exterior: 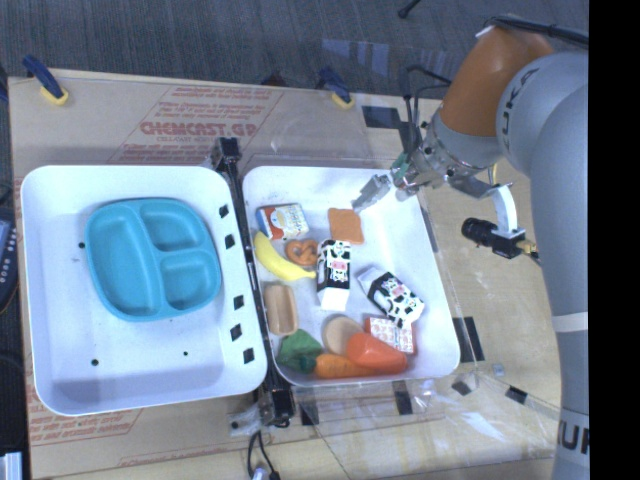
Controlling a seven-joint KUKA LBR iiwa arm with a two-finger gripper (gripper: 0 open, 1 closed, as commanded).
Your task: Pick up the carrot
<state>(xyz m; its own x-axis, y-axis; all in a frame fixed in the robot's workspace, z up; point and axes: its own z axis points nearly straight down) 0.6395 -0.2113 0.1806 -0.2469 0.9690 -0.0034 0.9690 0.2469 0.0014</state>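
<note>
I see my hand [377, 192] over the right bin's [432, 268] upper edge, holding nothing; I can't tell its opening. The carrot [340, 367] lies at lower centre.

Two white bins [40, 268], one blue divided tray [152, 258], one carrot [338, 367], one banana [278, 260], two cow-patterned cartons [334, 266], one hot dog [281, 309], one red pepper [376, 351]

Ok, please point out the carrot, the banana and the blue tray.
carrot [341, 367]: camera view, middle of its orange body.
banana [277, 259]: camera view, middle of its curve.
blue tray [128, 230]: camera view, floor of its large compartment.
</note>
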